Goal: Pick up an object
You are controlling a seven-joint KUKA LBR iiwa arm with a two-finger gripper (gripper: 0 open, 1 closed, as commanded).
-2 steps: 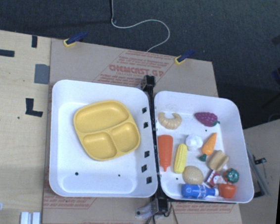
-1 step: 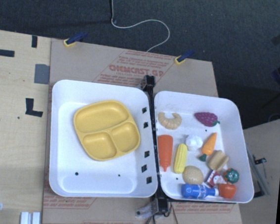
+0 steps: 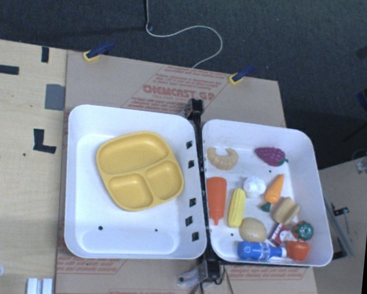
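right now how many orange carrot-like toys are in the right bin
2: a long carrot by the divider beside the corn, and a small carrot below the grapes. Others may hide in the corner pile.

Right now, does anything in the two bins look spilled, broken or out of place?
Nothing stands out. The yellow divided plate lies flat in the left bin, slightly rotated; the toy foods, corn cob included, sit loose inside the right bin.

Lighting even and diffuse, moderately bright. The white bins (image 3: 121, 247) read bright but not blown out; shadows are faint and soft along their walls. Overall focus is soft, resolution low, small detail smeared. No glare.
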